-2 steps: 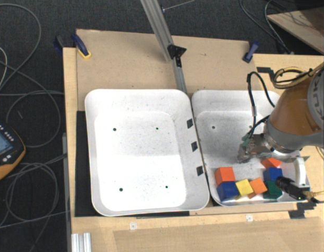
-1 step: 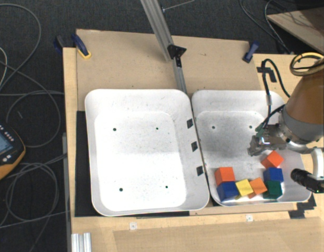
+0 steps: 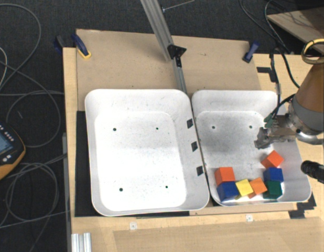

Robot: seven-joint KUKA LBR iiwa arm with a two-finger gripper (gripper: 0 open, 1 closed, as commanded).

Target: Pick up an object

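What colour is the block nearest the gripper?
Orange. The block lies just below the gripper in the camera view.

Arm (image 3: 311, 96) cut by right edge; green block (image 3: 273, 192) half-hidden.

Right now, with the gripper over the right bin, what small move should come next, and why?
Probably ease the gripper toward the bin's near edge and down onto the lone orange block, which lies apart from the cluster in the right bin, leaving room around it.
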